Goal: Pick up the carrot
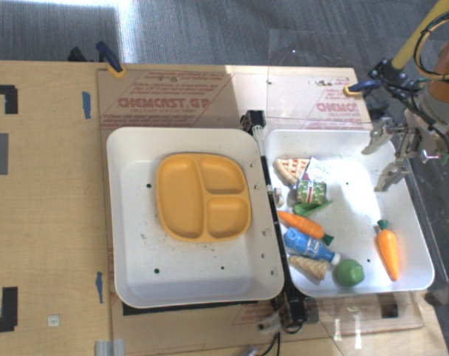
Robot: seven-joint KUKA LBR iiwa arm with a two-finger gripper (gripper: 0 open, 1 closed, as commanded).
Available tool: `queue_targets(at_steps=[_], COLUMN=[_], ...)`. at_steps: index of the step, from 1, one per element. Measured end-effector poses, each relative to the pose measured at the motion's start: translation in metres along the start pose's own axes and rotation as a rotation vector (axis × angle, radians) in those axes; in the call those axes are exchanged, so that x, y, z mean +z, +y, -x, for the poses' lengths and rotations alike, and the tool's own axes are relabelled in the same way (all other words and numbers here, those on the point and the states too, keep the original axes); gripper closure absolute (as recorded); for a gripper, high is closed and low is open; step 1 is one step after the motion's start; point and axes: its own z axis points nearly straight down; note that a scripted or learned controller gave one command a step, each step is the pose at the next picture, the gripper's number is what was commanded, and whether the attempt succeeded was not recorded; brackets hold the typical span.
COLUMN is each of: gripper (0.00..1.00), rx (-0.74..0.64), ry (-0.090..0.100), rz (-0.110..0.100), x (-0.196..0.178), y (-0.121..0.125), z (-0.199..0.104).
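At the bottom of the frame, the right bin (pixel 421 273) holds most of the clutter. Along its lower edge sits a green lime (pixel 349 272), and just left of it a pale cone-shaped piece (pixel 310 266) lies touching a blue bottle (pixel 309 245). Toward the lower right of this bin, a carrot (pixel 388 251) lies well apart from the rest, its green top pointing up the frame and its tip pointing down. A second carrot (pixel 304 224) lies slanted just above the blue bottle, near the bin's left wall. Above that sits a green and white packet (pixel 312 190), and beside it a waffle-like wedge (pixel 288 170).

The left bin (pixel 128 221) carries a yellow divided plate (pixel 202 196) with three compartments, set near its middle.

At the upper right of the frame, the gripper (pixel 394 154) hangs over the right bin's upper right corner, its two fingers spread apart with nothing between them, well apart from both carrots.
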Motion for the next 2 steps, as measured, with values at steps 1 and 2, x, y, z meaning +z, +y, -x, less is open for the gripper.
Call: queue_targets(at_steps=[1, 2], gripper=[0.00, 0.00], rx=[0.003, -0.054], ry=[-0.007, -0.005], rz=[-0.002, -0.001], x=[0.090, 0.098], y=[-0.009, -0.008], z=[-0.061, -0.078])
